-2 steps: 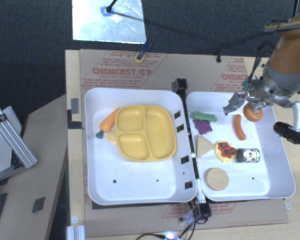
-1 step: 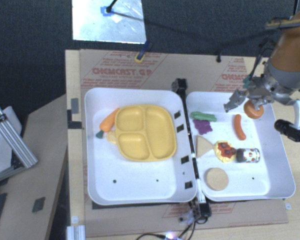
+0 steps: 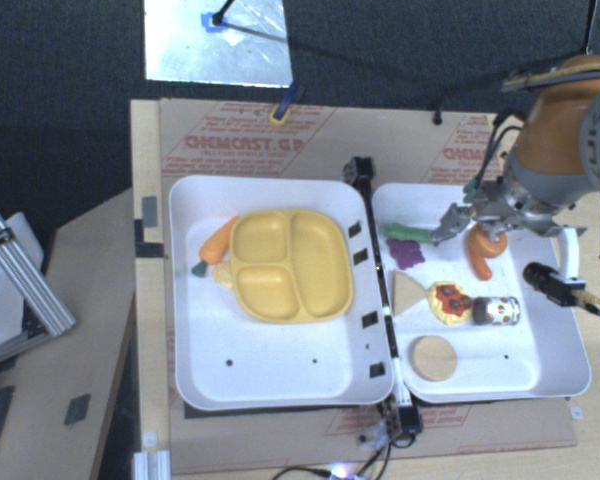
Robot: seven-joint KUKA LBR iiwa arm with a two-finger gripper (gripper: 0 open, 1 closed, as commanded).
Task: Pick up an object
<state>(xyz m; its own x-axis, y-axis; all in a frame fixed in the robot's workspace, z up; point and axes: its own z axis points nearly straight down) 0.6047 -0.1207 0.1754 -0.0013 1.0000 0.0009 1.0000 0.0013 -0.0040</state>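
Observation:
My gripper point(image 3: 472, 230) hangs low over the upper part of the right bin point(image 3: 560, 368), its fingers apart. An orange carrot-like toy point(image 3: 480, 255) lies on the bin floor right under the fingertips, its top end partly hidden by them. Purple grapes with a green stem point(image 3: 406, 245) lie just to the gripper's left. Below are a tan wedge point(image 3: 406, 293), a pizza-like piece point(image 3: 449, 302), a small can point(image 3: 498, 311) and a round tan disc point(image 3: 433, 357). Nothing is lifted off the floor.
The left bin point(image 3: 195, 358) bears a yellow divided plate point(image 3: 286, 265) with an orange carrot point(image 3: 216, 241) against its left side. A black divider point(image 3: 375, 268) separates the bins. A black fitting on the arm point(image 3: 550, 286) juts over the right bin's right side.

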